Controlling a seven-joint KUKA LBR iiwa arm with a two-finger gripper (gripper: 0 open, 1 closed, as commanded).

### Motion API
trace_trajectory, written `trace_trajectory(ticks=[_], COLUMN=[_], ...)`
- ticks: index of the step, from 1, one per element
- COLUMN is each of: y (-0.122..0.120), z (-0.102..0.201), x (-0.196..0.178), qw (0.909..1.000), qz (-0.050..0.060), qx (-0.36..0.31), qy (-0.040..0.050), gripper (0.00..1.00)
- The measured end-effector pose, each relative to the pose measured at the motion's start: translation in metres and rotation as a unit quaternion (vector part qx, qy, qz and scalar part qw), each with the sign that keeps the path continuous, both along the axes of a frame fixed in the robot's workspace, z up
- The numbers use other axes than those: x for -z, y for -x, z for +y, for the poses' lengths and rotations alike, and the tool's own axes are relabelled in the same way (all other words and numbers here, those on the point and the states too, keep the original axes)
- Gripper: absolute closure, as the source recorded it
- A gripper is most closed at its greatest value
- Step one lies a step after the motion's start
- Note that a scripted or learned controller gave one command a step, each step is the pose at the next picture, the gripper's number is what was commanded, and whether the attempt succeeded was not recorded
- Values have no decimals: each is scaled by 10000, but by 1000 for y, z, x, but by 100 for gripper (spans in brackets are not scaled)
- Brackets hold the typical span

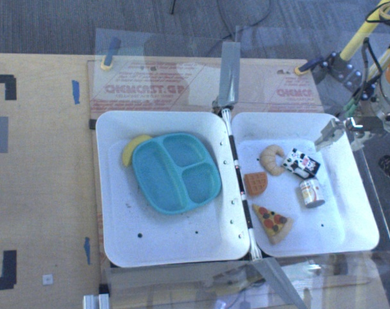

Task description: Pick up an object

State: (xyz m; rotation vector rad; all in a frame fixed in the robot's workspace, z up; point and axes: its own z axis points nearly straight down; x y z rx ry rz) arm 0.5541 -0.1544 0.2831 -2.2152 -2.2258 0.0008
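Lying in the right bin (349, 237), just right of the croissant (271, 158): small can (311, 192), likely light, rigid, slippery; best pinched across its sides. Hovering upper right, gripper (333, 132), grip state impossible to tell.

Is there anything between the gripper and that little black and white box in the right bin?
Nothing visible does. The gripper hovers over the right bin's upper right part, and bare white floor separates it from the black and white box. The croissant sits on the box's far side and the can below it.
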Motion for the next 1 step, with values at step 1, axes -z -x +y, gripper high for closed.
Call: trace_trajectory(ticks=[1], y=[19], z=[-3], x=[129], qw=[9995], qz=[-6], qx=[306], qy=[3], gripper=[0])
